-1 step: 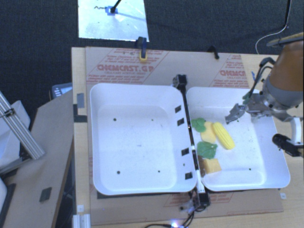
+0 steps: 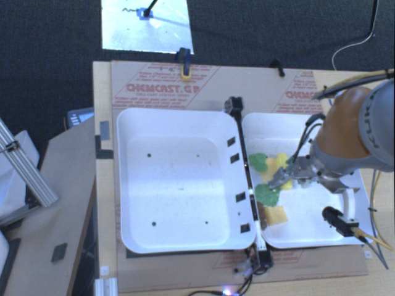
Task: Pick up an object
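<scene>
Gripper [image 2: 279, 180] low in right bin [image 2: 308, 230], among small pile near divider: green pieces [image 2: 266, 193], yellow piece [image 2: 281, 161], tan block [image 2: 275, 215]. Whether anything is gripped: cannot tell. Step likely approach or grasp attempt. Next move calls for firm closure on one piece, then straight lift.

Pale wooden surface [image 2: 105, 239] with a printed cardboard sheet [image 2: 203, 85] laid flat across it, red lettering showing along the far edge. On the sheet, two shallow white bins side by side and touching: left bin [image 2: 133, 227], right bin [image 2: 296, 239], joined by a black strip of clips [image 2: 244, 177] along the shared wall. Near the far edge of the sheet, a small yellow and black clamp [image 2: 184, 63].
</scene>
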